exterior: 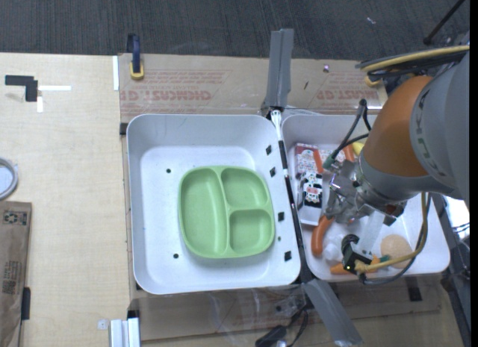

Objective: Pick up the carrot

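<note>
The carrot (320, 236) is a short orange piece lying near the left wall of the right bin (441, 257), towards its front. My gripper (338, 202) hangs low over that bin, just above and to the right of the carrot's upper end. The grey arm with its orange band (396, 133) covers much of the bin's middle and back. I cannot make out whether the gripper touches the carrot.
A green divided plate (226, 212) lies in the left bin (149, 189). In the right bin are a printed packet (305, 162), a black-and-white item (311, 190), a tan round piece (396, 247) and a small orange item (342, 269). Cables loop near the front right.
</note>
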{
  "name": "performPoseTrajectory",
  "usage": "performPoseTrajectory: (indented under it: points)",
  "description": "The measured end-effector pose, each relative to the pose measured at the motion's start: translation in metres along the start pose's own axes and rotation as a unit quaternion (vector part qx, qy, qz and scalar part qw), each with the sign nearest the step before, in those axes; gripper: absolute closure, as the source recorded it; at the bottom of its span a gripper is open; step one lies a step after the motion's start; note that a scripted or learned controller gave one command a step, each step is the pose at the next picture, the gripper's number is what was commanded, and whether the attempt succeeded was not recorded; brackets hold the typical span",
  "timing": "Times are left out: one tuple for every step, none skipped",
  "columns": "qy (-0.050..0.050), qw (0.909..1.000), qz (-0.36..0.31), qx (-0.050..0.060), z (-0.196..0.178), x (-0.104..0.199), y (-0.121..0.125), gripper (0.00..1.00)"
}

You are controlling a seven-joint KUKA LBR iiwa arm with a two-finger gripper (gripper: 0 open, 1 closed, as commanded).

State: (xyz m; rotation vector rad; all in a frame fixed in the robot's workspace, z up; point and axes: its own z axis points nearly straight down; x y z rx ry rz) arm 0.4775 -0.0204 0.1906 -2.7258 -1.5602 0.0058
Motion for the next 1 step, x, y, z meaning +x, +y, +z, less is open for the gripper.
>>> performPoseTrajectory:
  points:
    - [0.0,0.9959,0.09,0.0,-0.024,0.008,-0.0011,1.0]
